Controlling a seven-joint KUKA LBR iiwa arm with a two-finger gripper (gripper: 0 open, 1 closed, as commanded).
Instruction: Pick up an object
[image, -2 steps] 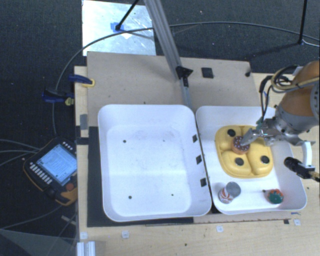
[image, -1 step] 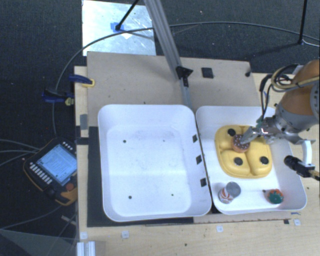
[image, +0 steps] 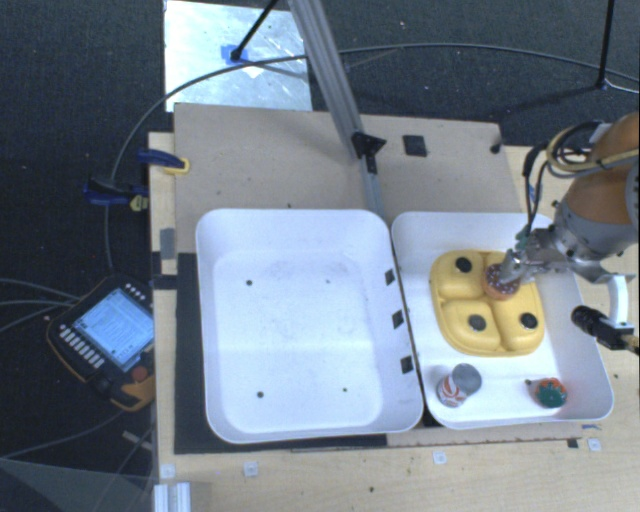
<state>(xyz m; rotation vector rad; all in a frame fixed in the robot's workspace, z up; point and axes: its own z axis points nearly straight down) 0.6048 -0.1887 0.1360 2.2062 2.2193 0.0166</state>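
arm reaching in from right | gripper low over right bin, at small brownish object atop yellow block, likely pick target | finger state: cannot tell | grey-red item and orange-green toy apart near front wall, probably spare picks | left bin likely drop side

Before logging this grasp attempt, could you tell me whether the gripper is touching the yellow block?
Cannot tell. In the camera view the gripper overlaps the yellow block at a small brownish object, but the slanted look-down shows neither contact nor gap plainly.
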